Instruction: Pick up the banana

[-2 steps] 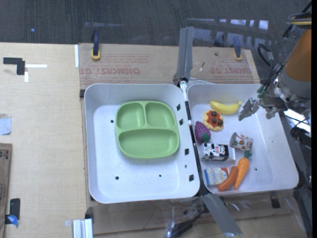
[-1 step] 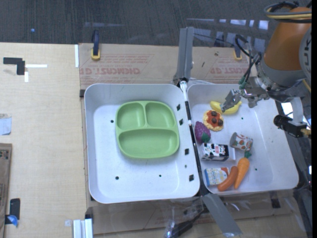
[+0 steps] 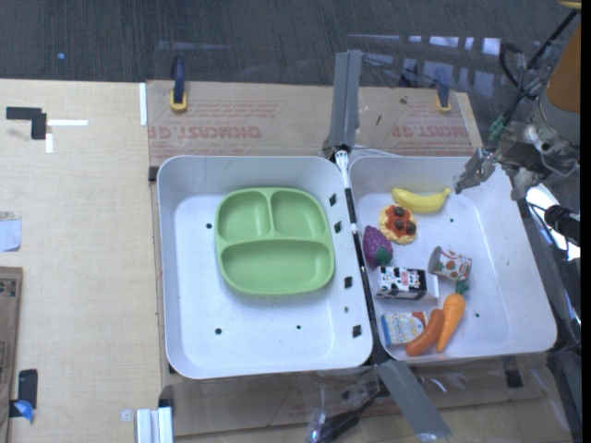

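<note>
At the near edge of the right bin [image 3: 517, 275] we see a small carton [image 3: 404, 326] and, just beside it, two orange carrots [image 3: 441, 324] lying side by side and touching each other. A little farther in stand a black and white milk box [image 3: 402, 282] and a small tilted cup with an orange print [image 3: 451, 266]. Behind them we find a purple bunch of grapes [image 3: 375, 245] and a round yellow tart with dark berries on top [image 3: 399, 222].

In the left bin [image 3: 185, 275] a green divided plate [image 3: 274, 241] lies flat near the middle.

The banana [image 3: 420, 198] lies in the far part of the right bin, just behind the tart, with its right tip pointing to the jaws [image 3: 469, 175]. The jaws hang near the far right corner of this bin, close to that tip but apart from it, and nothing is between them. We cannot tell if they are spread or pressed together.

Behind the bins, the tabletop [image 3: 74, 229] carries a brown cardboard sheet [image 3: 259, 123].
</note>
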{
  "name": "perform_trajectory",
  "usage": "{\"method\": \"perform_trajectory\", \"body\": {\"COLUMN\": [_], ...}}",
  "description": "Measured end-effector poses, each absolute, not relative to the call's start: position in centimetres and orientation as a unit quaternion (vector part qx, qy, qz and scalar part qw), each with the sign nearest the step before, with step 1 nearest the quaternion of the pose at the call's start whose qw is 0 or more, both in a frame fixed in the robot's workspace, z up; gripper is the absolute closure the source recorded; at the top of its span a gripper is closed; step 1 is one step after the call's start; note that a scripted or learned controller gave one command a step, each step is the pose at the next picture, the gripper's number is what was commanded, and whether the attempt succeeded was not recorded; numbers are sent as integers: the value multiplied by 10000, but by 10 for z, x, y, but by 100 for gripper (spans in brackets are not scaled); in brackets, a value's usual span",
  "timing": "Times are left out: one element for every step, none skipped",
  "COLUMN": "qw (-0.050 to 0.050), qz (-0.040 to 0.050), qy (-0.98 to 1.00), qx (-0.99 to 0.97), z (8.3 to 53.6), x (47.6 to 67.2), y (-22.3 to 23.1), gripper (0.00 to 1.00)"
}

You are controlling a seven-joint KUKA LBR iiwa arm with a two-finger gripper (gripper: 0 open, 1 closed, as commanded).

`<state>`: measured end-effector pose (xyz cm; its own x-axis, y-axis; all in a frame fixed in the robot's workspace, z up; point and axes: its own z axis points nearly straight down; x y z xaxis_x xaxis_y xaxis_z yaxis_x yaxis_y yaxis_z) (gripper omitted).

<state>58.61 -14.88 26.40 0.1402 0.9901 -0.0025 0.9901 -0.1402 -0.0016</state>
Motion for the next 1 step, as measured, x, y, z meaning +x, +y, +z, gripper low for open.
{"method": "perform_trajectory", "body": {"qw": [5], "qz": [-13], "qy": [7362], "qx": [6767], "z": [346], "x": [585], "y": [-181], "gripper": [0]}}
